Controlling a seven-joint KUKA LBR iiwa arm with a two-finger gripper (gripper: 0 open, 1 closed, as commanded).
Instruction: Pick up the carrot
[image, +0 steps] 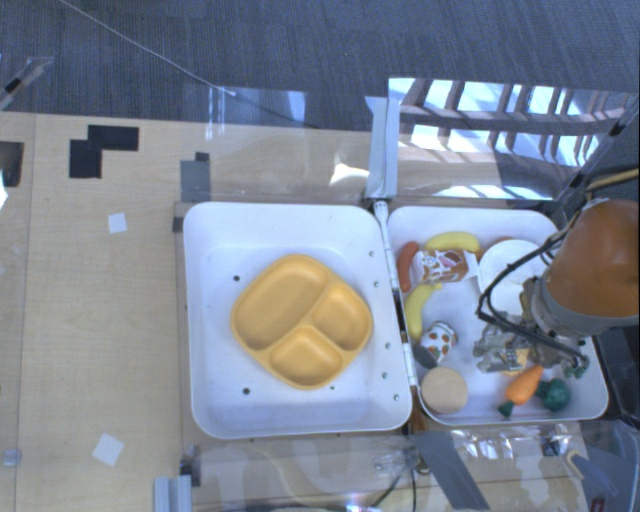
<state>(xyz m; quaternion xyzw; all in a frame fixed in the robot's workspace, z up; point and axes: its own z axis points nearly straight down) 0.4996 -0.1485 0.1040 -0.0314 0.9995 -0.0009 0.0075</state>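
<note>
Carrot beside, perhaps touching, hand.

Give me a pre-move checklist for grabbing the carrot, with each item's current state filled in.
1. Carrot visible in the right bin, near its front edge: ok.
2. Claw positioned over the carrot: ok, it sits just above the carrot's upper end.
3. Carrot between the claw tips: cannot tell.
4. Room around the carrot: not ok, a green item lies right beside it and the bin wall is near.
5. Tan round item and bananas away from the carrot: ok.
6. Yellow divided plate in the left bin, out of the way: ok.
</note>
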